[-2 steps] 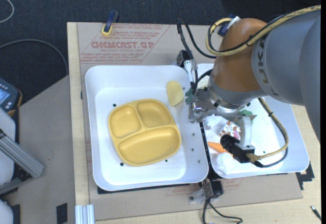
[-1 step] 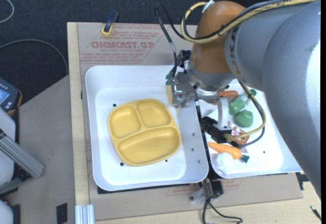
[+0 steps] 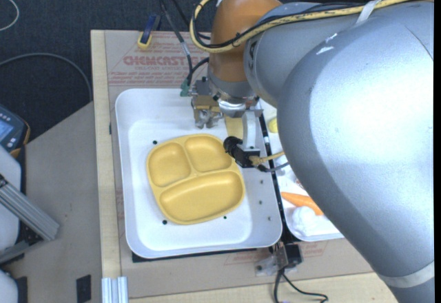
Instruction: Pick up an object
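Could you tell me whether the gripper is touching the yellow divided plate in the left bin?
Cannot tell. In the camera view the gripper sits just beyond the far rim of the yellow divided plate, too close to show a gap or contact.

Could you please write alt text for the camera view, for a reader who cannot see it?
A grey robot arm's gripper hangs over the far end of the left white bin, just beyond a yellow divided plate lying in it. An orange carrot-like item lies in the right bin.

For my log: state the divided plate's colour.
Yellow plate, clearest in the camera view.
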Robot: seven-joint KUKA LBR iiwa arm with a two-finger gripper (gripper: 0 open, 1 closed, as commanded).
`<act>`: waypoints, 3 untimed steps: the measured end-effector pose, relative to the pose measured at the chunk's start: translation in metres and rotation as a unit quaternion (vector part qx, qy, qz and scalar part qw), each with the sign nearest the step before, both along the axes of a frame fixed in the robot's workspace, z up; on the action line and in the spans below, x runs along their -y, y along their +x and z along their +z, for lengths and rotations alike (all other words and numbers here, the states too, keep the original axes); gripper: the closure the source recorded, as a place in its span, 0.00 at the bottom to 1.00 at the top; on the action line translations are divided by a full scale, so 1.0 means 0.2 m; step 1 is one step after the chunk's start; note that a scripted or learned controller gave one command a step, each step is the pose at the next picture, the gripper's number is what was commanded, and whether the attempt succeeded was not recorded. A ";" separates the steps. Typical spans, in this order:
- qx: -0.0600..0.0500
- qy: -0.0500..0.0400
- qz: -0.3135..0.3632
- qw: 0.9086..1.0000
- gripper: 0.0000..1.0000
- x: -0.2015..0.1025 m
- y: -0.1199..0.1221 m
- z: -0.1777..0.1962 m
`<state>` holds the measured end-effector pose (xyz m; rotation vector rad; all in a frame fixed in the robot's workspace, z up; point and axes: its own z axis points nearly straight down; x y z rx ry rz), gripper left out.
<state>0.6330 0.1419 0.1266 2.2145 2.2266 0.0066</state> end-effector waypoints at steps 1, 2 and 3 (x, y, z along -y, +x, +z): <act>0.000 -0.001 -0.002 1.000 1.00 0.02 -0.01 0.07; 0.002 0.001 0.001 1.000 1.00 -0.40 -0.02 0.45; 0.003 -0.001 -0.005 1.000 1.00 -0.14 0.09 0.69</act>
